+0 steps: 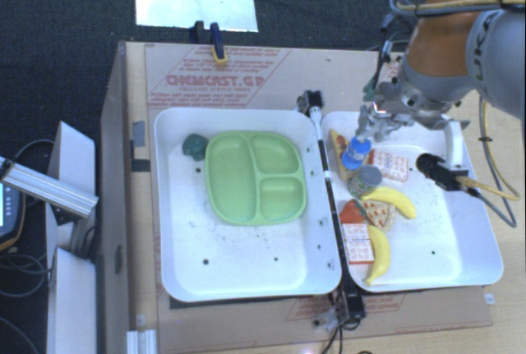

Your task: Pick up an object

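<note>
Two white bins (246, 282) on a brown board (214, 73) printed in red, dark carpet (57, 7) behind. Left bin: green divided tray (255, 178). Right bin: bananas (393, 200), cards, blue-capped bottle (357, 152) at frame centre-right, directly below the gripper (371, 126); finger state cannot be told.

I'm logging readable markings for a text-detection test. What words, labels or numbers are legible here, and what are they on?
"CHEMCAST GP": red print on the brown protective sheet under the bins, above the left bin.
"UK": part of a dark mark on the grey arm, cut off at the edge.
Red-and-white packets in the right bin: print too small to read.
</note>
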Robot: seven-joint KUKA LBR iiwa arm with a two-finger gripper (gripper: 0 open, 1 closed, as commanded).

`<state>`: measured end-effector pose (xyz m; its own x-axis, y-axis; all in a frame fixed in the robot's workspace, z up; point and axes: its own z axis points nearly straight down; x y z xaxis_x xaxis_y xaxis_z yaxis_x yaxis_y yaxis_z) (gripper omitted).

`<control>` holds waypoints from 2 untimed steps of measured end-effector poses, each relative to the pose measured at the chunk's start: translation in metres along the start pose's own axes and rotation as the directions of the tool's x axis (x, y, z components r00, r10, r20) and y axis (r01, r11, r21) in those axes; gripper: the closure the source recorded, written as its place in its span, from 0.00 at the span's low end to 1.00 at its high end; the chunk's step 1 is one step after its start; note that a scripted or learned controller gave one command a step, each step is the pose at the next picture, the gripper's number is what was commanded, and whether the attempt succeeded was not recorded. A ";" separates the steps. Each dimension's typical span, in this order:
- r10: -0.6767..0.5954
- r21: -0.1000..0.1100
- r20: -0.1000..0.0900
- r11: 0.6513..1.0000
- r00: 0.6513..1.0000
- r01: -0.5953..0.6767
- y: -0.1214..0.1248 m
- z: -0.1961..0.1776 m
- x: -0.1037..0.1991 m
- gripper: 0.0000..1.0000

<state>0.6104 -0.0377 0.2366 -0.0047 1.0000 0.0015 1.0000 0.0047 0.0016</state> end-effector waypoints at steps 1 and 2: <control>0.001 0.000 0.001 1.000 1.000 -0.001 0.000 0.000 -0.001 0.00; 0.004 0.002 0.003 1.000 1.000 -0.004 -0.021 0.053 -0.051 0.00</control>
<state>0.5895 -0.0883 0.1836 -0.0007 1.0000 -0.0014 1.0000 0.0007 -0.0003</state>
